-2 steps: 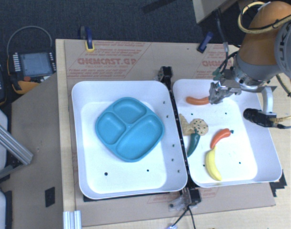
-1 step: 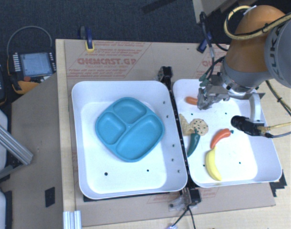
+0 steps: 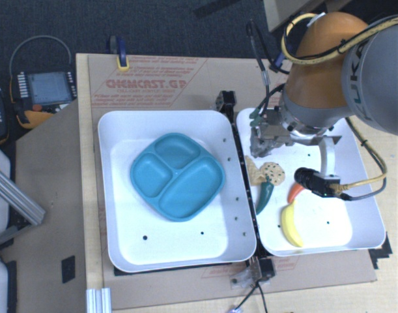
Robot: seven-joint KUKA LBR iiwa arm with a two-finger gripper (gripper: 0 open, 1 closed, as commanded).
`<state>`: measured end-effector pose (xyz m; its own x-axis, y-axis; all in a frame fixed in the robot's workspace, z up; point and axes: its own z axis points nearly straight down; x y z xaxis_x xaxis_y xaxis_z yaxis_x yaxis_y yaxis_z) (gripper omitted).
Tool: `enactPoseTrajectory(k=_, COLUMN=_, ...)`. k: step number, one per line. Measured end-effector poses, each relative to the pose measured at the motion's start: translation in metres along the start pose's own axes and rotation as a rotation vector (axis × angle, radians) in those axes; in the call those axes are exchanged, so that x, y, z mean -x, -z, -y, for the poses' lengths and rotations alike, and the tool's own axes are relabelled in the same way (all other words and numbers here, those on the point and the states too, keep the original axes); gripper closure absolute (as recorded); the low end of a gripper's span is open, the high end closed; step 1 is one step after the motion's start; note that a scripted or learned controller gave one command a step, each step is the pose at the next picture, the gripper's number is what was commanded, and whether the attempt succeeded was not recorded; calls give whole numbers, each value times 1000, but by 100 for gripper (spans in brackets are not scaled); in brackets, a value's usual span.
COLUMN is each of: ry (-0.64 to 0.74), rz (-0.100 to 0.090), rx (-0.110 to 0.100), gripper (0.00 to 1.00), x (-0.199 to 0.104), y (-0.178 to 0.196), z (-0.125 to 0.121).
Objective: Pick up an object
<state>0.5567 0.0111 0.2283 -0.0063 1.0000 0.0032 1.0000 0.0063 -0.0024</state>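
Claw (image 3: 260, 145): above the far left part of the right bin (image 3: 355, 237); whether it is open or closed cannot be told.
Right bin, contents: speckled cookie (image 3: 272, 171) just beside the claw; green pepper (image 3: 264, 196) along the left wall; orange piece (image 3: 295, 192); yellow banana (image 3: 290, 225) nearest the front.
Right bin, open room: bare floor toward the near right corner.
Left bin (image 3: 111, 175): blue divided plate (image 3: 178, 176) at centre, bare floor around it.
Desk (image 3: 159, 83): carries both bins, inner walls side by side.
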Motion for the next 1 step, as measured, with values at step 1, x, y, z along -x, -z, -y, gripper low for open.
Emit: enactPoseTrajectory(k=1, ry=-2, rz=2, rx=-2, gripper=100, x=-43, y=-10, z=21)
